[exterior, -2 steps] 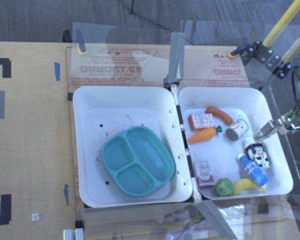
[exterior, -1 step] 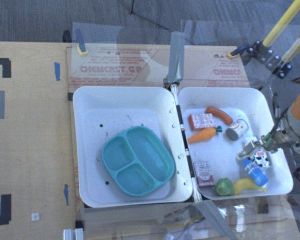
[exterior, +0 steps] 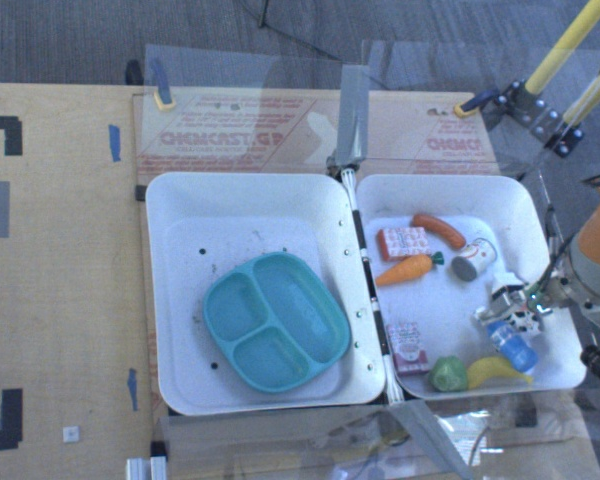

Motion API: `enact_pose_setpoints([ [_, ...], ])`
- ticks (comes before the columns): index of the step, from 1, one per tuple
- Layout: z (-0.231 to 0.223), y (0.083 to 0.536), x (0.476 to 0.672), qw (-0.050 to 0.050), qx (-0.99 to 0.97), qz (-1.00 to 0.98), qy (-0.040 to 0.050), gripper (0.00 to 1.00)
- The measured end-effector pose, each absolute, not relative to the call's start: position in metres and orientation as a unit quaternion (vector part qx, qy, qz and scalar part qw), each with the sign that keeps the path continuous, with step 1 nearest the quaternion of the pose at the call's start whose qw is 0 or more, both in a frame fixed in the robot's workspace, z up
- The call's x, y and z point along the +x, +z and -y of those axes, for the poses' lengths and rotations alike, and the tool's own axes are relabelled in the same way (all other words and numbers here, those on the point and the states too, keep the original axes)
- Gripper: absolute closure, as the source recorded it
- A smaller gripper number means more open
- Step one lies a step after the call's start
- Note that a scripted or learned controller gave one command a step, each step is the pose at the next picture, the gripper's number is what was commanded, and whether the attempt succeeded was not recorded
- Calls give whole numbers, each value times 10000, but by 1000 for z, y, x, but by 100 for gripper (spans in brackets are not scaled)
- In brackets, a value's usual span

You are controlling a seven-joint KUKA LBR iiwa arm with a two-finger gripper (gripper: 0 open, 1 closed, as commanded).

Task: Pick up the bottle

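My end effector (exterior: pixel 512 313), grip state unreadable, sits on the bottle (exterior: pixel 513 348) at the right bin's (exterior: pixel 450 190) four o'clock; crowding banana (exterior: pixel 495 370) could spoil the grasp.

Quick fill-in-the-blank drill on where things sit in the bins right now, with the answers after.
1. The teal divided tray lies in the ____ bin.
2. The gripper is right above the blue-capped ____.
3. The carrot lies just below the red ____.
4. The banana lies beside a ____ fruit.

Missing words: left; bottle; carton; green.
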State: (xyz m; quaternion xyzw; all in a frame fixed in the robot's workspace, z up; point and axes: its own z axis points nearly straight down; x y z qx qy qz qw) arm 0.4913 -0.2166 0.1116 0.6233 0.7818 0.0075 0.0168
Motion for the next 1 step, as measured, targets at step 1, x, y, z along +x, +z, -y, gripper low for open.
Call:
enact_pose_setpoints([
  [1, 221, 128, 496, 277, 6240, -7809, 89, 100],
])
